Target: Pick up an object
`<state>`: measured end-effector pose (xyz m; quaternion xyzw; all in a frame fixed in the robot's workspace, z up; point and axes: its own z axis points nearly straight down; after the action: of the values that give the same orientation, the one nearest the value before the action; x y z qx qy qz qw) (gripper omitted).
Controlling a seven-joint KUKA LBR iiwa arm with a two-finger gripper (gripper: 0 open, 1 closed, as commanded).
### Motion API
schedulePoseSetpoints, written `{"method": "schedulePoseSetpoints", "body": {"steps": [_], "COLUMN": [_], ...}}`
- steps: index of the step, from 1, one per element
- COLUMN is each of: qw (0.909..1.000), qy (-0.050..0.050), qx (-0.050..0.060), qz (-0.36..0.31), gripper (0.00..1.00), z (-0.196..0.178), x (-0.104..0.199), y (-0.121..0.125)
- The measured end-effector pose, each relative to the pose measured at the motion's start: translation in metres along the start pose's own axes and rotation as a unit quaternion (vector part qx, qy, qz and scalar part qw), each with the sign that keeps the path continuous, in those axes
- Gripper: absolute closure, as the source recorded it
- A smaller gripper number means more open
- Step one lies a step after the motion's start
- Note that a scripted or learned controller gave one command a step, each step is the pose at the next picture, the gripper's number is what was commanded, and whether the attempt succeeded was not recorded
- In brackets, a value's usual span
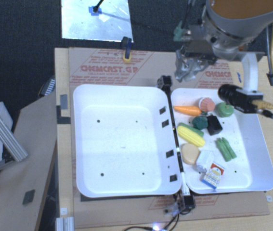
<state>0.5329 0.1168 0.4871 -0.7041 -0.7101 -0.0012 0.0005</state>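
Nearest us the small carton [212, 175] crowds the right bin [259, 174], so we'd drop the gripper [188, 73], hovering at its far edge, claw state unclear, onto the freer carrot [188, 110].

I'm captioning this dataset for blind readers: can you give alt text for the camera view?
A grey robot arm's claw hovers above the far edge of the right bin, which holds small toy foods including a carrot, a corn cob and a small carton. The left bin sits beside it.
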Motion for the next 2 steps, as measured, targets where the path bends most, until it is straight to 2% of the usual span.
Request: {"method": "schedulePoseSetpoints", "body": {"steps": [1, 2], "qw": [1.0000, 1.0000], "qy": [0.002, -0.003], "qx": [-0.002, 0.006], "qz": [-0.004, 0.002], "gripper": [1.00, 1.00], "z": [-0.038, 0.084], "x": [0.110, 0.118], "y": [-0.046, -0.047]}}
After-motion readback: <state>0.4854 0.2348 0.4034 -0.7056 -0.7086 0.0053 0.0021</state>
